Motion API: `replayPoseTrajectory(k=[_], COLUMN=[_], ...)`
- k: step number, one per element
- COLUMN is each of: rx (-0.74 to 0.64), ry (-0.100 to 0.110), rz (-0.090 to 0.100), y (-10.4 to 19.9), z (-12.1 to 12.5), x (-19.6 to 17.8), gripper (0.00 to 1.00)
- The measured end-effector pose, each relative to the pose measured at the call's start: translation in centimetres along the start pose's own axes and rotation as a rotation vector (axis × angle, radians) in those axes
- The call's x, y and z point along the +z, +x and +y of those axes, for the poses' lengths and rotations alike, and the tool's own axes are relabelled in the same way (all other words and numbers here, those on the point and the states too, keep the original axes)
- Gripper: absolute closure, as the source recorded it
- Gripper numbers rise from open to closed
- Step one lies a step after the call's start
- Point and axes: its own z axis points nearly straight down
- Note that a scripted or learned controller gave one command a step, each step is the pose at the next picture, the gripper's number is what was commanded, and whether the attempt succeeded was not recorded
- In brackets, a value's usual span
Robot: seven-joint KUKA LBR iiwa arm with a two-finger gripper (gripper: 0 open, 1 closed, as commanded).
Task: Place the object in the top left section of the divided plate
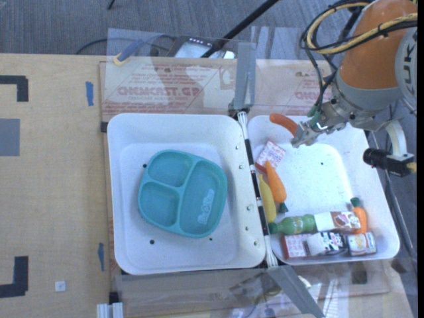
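Note:
A teal divided plate [142, 201] with three sections lies in the left bin [126, 131], and nothing lies in its top left section [168, 169]. My gripper [303, 136] hangs over the upper part of the right bin [381, 197]. Just to its left, an orange curved toy [281, 120] lies at the bin's top edge, seemingly apart from the gripper.
The right bin holds a white and pink packet [270, 154], an orange carrot [275, 184], a yellow piece [267, 203], a green bottle [295, 225], small cartons [328, 243] and a small carrot [360, 216]. A ridge [248, 177] divides the bins.

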Motion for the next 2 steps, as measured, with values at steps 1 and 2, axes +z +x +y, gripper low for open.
replayPoseTrajectory(k=[1, 2], rx=[0.109, 0.095], ry=[0.002, 0.0], rz=[0.003, 0.002], y=[7.3, 13.0], z=[-1.3, -0.6], x=[5.3, -0.3], gripper=[1.0, 1.0])
